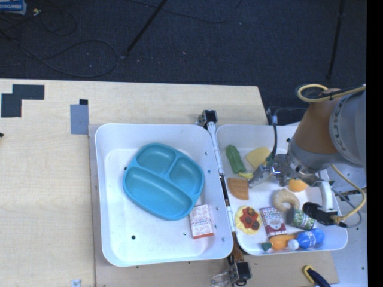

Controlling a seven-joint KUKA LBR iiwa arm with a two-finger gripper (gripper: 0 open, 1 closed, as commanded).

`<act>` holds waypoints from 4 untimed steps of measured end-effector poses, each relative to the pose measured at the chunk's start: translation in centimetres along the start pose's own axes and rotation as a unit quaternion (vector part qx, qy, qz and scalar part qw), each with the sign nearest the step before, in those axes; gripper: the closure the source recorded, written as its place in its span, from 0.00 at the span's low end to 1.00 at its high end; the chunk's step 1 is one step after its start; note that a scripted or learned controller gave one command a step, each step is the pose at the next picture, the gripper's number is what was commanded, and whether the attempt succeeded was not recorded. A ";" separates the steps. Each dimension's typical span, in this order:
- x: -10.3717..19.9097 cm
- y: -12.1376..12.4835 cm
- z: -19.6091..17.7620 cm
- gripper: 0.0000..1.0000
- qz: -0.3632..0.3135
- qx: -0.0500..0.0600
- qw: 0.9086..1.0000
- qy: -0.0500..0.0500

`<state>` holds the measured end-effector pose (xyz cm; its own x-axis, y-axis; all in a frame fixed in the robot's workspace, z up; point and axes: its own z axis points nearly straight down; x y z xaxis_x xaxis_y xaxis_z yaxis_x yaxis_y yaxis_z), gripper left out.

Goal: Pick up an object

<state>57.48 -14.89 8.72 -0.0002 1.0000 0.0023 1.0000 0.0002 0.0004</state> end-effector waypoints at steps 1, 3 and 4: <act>0.0 6.9 0.1 0.00 0.000 0.002 1.000 -0.001; -3.4 6.9 -0.6 1.00 -0.002 0.005 1.000 0.000; -2.7 6.9 -7.3 1.00 -0.001 0.003 1.000 -0.001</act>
<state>64.35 -17.58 15.98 -0.0017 1.0000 0.0009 1.0000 0.0017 -0.0059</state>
